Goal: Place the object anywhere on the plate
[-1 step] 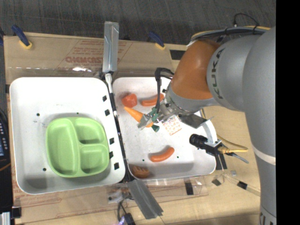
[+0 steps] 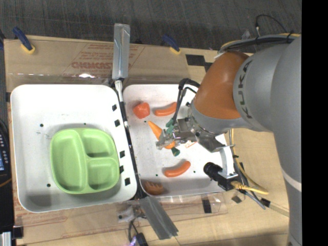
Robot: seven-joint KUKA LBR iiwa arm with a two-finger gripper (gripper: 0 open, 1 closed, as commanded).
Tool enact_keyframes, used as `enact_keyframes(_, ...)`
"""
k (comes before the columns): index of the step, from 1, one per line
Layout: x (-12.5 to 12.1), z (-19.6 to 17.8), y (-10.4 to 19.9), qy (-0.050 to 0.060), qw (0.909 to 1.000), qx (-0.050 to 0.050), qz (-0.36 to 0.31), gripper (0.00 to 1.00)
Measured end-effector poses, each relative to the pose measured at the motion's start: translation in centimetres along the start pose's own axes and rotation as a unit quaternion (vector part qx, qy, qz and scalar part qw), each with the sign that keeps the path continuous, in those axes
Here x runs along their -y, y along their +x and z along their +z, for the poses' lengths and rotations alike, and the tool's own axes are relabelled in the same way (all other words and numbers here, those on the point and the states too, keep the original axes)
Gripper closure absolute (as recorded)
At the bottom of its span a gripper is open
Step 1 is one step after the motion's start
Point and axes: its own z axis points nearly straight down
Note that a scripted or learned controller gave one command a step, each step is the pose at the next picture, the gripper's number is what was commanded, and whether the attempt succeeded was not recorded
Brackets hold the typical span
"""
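White bins (image 2: 31, 188) | cardboard-covered bench (image 2: 61, 55) | dark carpeted floor (image 2: 77, 4)

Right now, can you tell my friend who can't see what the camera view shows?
A grey and orange robot arm reaches into the right white bin, its gripper low over a toy carrot among other play food. The left white bin holds a green divided plate, with nothing on it yet.
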Motion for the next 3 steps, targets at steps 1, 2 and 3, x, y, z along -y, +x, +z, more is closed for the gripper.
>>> enact_keyframes(1, -1.5, -2.3, 8.5, -0.001, 0.9932, 0.001, -0.117, 1.0)
enact_keyframes(2, -2.6, -0.5, 16.6, -0.001, 1.0, 0.001, -0.005, 1.0)
enact_keyframes(3, -2.6, -0.5, 16.5, -0.001, 1.0, 0.002, -0.005, 0.0)
